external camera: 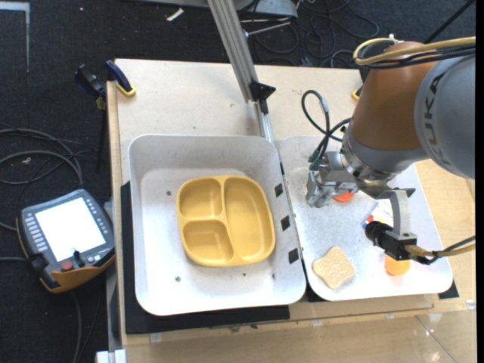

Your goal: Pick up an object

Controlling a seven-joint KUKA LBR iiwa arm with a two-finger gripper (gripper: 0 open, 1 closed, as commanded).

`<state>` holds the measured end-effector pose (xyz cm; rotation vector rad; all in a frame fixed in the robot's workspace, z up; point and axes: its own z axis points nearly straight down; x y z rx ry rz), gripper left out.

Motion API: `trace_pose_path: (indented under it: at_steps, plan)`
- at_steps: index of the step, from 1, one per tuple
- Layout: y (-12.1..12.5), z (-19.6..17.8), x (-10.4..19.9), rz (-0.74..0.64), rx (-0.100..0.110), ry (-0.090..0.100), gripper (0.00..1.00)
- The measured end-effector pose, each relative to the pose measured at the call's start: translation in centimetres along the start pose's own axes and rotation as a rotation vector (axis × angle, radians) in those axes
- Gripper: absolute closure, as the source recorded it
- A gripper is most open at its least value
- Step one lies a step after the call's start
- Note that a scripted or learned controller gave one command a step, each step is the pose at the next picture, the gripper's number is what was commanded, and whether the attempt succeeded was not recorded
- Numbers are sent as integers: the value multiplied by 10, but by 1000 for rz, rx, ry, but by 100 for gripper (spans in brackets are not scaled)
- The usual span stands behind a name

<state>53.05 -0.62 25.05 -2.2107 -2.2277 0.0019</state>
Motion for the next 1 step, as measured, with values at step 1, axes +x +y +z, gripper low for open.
trace_pose_path:
  at_steps: [1]
  plan:
    - [-7,15,56,0,0,1,100]
